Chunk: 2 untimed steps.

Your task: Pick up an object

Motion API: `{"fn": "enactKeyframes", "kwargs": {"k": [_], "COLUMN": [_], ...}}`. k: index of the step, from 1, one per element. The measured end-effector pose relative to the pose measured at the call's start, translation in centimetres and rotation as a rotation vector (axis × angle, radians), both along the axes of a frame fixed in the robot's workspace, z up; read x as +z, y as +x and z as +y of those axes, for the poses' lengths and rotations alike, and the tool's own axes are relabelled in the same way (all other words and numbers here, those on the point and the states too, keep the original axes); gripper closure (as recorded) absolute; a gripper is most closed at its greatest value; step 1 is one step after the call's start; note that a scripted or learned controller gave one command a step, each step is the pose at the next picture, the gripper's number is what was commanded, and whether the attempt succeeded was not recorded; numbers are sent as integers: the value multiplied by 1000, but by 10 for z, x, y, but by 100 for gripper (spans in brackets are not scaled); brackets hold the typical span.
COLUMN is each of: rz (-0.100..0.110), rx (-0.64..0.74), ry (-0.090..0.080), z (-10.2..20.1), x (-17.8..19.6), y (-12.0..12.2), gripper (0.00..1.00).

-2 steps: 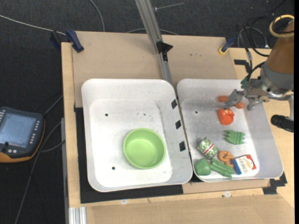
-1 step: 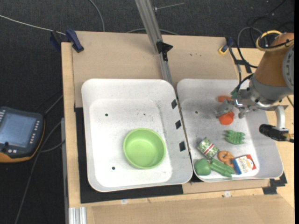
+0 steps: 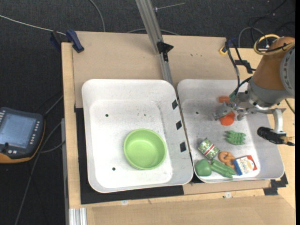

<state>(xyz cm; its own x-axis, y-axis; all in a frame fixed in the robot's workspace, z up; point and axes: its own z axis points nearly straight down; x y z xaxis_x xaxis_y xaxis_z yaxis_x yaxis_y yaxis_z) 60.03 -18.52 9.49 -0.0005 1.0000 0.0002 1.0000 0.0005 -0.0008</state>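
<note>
Gripper (image 3: 228, 112) over orange object (image 3: 227, 120), mid right bin (image 3: 197, 90), bare floor around

Two white bins (image 3: 93, 97), one green bowl (image 3: 145, 148), six small items in the right bin

Arm (image 3: 274, 74) enters from 3 o'clock, orange band above grey wrist, bent down toward 8 o'clock. Gripper (image 3: 227, 112) at the low end, pointing toward 9 o'clock, with the wrist body just behind it at 3 o'clock.
</note>
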Motion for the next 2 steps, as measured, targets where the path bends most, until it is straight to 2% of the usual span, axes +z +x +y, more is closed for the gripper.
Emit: {"fn": "enactKeyframes", "kwargs": {"k": [1, 2], "rz": [-3, -6], "rx": [0, 1], "ry": [-1, -1], "z": [0, 9], "x": [12, 66], "y": [1, 7], "gripper": [100, 100]}}
